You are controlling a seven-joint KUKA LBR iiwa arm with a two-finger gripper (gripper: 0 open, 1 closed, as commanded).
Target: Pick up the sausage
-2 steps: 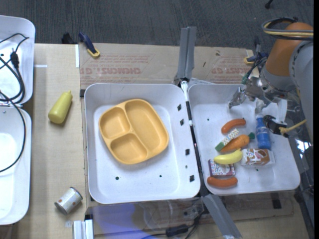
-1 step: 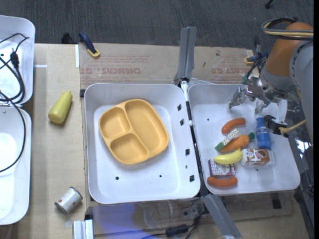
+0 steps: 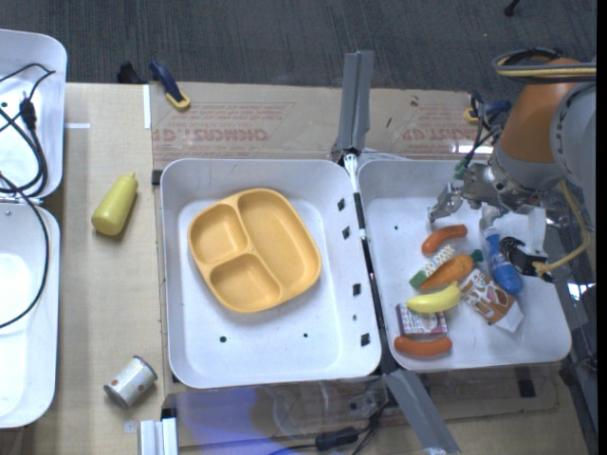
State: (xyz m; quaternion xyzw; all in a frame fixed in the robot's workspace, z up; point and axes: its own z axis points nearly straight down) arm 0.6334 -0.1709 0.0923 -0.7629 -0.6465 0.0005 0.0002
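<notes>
Sausage point(image 3: 444, 239) lies in the right bin point(image 3: 398, 197), you will see, toward its upper middle, tilted with its right end higher. In the camera view the arm point(image 3: 536, 126) comes in from the right edge, its orange band above the wrist, and bends down over the bin's far right corner. Its pincer point(image 3: 467, 200) hangs just above and to the right of the sausage, fingers spread apart with nothing between them. Below the sausage you find a carrot point(image 3: 448, 272), then a banana point(image 3: 433, 300), and a second reddish sausage point(image 3: 423, 346) near the front rim. A blue bottle point(image 3: 502, 266) and a brown-and-white packet point(image 3: 493, 302) lie to the right. The left bin point(image 3: 180, 254) holds a yellow divided tray point(image 3: 254, 248). On the surface point(image 3: 114, 292) to the left rest a yellow mustard bottle point(image 3: 115, 205) and a small can point(image 3: 130, 380).
</notes>
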